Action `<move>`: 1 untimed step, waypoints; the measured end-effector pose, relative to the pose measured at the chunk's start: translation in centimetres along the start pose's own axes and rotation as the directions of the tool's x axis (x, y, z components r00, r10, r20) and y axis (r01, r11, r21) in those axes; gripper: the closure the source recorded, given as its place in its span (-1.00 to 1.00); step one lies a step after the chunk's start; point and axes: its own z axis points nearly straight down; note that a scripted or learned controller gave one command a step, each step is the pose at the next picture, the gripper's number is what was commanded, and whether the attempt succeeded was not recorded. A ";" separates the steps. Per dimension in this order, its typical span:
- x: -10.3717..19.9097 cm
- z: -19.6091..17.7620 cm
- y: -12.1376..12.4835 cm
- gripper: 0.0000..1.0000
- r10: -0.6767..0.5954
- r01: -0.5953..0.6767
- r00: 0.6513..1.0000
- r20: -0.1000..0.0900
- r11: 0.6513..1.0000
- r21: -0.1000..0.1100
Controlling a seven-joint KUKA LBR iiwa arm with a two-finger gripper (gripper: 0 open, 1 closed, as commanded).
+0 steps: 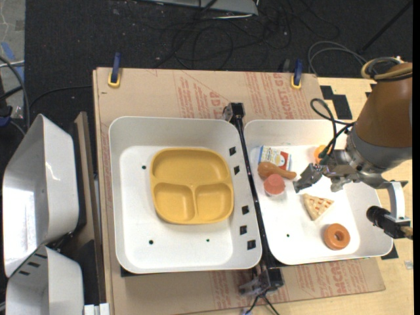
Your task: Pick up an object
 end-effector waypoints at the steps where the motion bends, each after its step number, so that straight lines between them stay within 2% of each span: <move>1: 0.0 -0.6 0.3 -1.00 -0.003 0.003 1.000 0.002 1.000 -0.013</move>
